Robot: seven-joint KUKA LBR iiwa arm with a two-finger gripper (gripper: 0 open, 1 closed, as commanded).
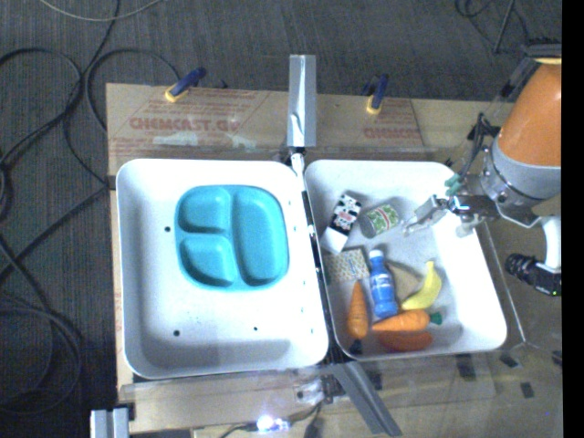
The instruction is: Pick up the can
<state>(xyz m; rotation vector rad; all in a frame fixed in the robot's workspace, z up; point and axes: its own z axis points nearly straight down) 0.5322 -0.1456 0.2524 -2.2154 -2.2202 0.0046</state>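
Two shallow white bins are set side by side on the counter [128, 126]. The left bin [146, 336] carries a blue divided tray [233, 235]. The right bin [474, 327] holds the clutter.

The can [380, 218] lies on its side in the upper middle of the right bin, with a green and white label. It lies just beside a small black-and-white carton [345, 211] on its left. Below it, apart from it, are a blue bottle [380, 286], a banana [423, 286] and two carrots [401, 325].

The tool [438, 213] is seen to the right of the can, near it but not touching, at the end of the grey arm with the orange band [538, 117]. Whether its fingers are apart or together cannot be told; nothing is seen clamped in it.

The can is judged to be stiff, light to moderate in weight, and smooth, so slipping is likely, and rolling too, since it lies on its curved side. Hold is best taken across the middle of the body, with the fingers set on opposite sides of the curved wall, square to the long axis. The carton at its left end leaves little room there, so the ends are better avoided.
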